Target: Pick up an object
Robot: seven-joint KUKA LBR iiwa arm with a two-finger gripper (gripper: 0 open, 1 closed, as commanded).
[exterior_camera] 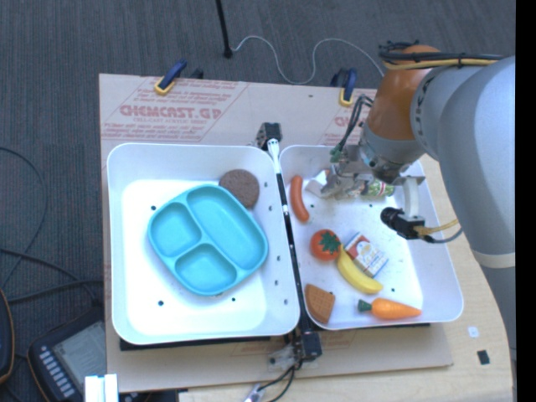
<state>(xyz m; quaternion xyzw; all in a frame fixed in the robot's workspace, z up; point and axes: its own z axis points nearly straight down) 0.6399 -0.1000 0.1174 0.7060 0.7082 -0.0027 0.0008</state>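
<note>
Left bin (pixel 126 249) holds a blue three-compartment plate (pixel 208 238), sitting roughly centre, tilted diagonally. A brown round patty (pixel 240 188) lies just beside the plate's upper right edge, touching or near touching (hard to call). A black clip (pixel 270 132) sits at the top of the seam between the bins.

Right bin (pixel 444 283) has the clutter. A sausage (pixel 298 199) lies near the left wall, upright-ish. Below it a tomato (pixel 326 244) with a green top, touching the upper end of a banana (pixel 358 275). A small red and white carton (pixel 366 253) lies just beside the banana on its right. A tan bread piece (pixel 319 302) sits in the lower left corner; a carrot (pixel 391 310) lies along the bottom wall, green end pointing left.

The gripper (pixel 350 182) is low in the upper part of the right bin, over a pale crumpled item (pixel 316 184) (identity unclear). The metal fingers are blurred against the clutter, so spread or pressed together cannot be told, and nothing is visibly pinched. The grey arm (pixel 469 124) with orange band (pixel 398 99) fills the upper right. A black cable fitting (pixel 400 221) hangs off the wrist.

Bench (pixel 167 111) carries printed red lettering and blue and yellow clamps (pixel 171 76) on its far edge.
</note>
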